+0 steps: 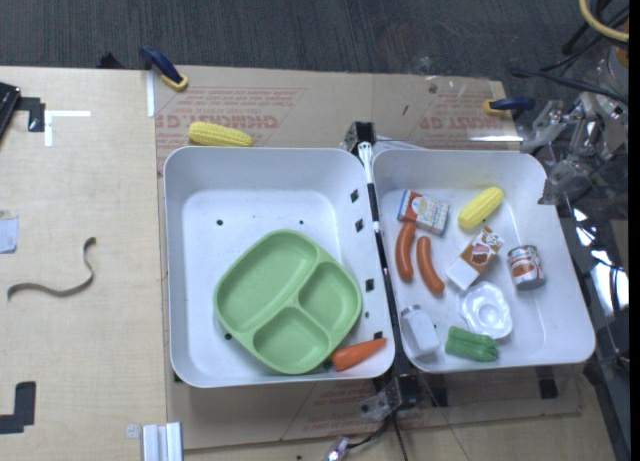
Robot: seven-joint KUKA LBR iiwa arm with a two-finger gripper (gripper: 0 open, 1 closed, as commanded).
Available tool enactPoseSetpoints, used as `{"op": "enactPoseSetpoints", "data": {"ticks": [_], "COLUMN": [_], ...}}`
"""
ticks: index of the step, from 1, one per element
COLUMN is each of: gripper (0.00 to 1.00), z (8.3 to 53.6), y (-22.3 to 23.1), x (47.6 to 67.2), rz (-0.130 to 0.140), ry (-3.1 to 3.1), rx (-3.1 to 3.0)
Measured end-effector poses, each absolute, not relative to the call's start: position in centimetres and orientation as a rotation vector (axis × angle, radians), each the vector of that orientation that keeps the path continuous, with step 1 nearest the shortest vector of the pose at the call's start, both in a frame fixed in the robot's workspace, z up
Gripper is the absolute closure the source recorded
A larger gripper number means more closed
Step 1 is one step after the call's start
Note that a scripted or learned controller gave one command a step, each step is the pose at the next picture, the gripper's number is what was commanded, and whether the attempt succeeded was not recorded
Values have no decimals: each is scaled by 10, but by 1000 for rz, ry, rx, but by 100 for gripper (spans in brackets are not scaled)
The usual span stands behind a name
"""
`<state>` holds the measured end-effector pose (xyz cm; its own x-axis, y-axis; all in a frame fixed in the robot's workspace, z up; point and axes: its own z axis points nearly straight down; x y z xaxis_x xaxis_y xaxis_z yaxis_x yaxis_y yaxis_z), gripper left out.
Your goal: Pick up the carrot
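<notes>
Carrot (358, 353) untouched at near edge of left bin (190, 279), beside green plate (288, 301); gripper (572, 154) far off, finger state indiscernible; pick apparently not begun.

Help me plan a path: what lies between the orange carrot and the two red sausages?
In the camera view, the two bins' adjoining white rims separate the orange carrot from the two red sausages; no loose item lies between.
</notes>
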<state>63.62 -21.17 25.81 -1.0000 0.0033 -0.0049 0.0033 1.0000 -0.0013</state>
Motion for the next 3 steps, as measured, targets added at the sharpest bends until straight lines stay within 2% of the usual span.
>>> {"op": "enactPoseSetpoints", "data": {"ticks": [1,2,3], "gripper": [0,0,0], "z": [129,92,92], "y": [-143,-93,-101], "x": [611,559,494], "rz": [0,0,-1], "ry": [3126,3131,3097], "rx": [269,223,523]}}
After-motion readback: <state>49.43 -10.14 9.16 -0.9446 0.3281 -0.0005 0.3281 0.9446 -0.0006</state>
